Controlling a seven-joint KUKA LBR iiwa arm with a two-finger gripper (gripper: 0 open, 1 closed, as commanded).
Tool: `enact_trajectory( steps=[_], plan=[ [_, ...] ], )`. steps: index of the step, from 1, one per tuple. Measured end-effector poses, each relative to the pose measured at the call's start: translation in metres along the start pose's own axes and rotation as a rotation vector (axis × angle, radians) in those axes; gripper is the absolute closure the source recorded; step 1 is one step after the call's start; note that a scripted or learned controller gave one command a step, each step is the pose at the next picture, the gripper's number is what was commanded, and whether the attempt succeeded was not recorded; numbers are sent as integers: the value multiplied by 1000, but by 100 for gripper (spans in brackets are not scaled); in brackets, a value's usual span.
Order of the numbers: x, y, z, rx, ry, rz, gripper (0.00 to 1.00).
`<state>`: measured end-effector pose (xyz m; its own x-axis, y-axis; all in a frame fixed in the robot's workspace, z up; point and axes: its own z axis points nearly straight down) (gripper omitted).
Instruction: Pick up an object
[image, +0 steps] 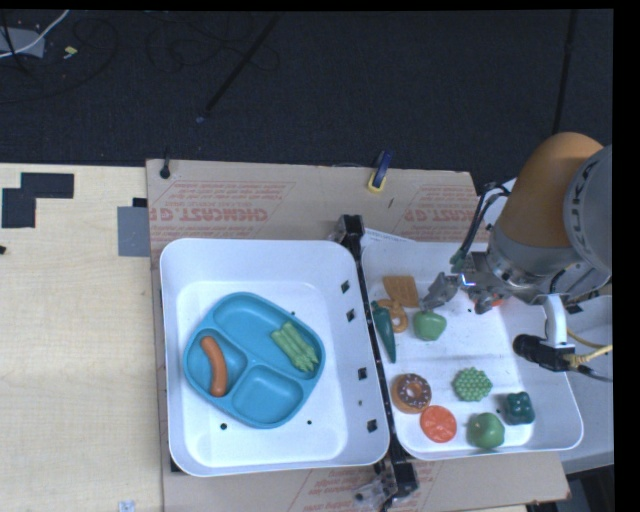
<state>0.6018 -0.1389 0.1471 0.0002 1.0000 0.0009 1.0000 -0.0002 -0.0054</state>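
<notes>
The arm (560, 215) reaches in over the right bin (560, 425), its jaws (441, 291) low above that bin's upper middle; whether they are apart or together cannot be told. Landmark: the green apple-like piece (429, 325), lying just below and beside the jaws, not visibly gripped. Up and left of it lies a tan waffle-like piece (401, 291) with a pretzel (396, 318), and further left a dark green pepper (384, 330) runs along the bin's left wall. Below it sit a chocolate donut (411, 392) and an orange-red round piece (438, 424); down and right are a knobbly green piece (472, 383), a second green fruit (487, 431) and a dark teal piece (518, 407) near the lower rim. Bare floor shows right of the landmark. The left bin (200, 270) holds a blue divided plate (255, 395) with a sausage (215, 365) and green beans (297, 346), with open margin all round.
</notes>
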Motion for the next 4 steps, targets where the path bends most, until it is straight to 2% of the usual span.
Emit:
enact_trajectory(
  steps=[1, 2, 4],
  plan=[
    [2, 0, 53, 0, 1, 0, 0],
    [1, 0, 41, -1, 1, 5, 100],
    [-5, -14, -52, -7, -1, 8, 100]
  ],
)
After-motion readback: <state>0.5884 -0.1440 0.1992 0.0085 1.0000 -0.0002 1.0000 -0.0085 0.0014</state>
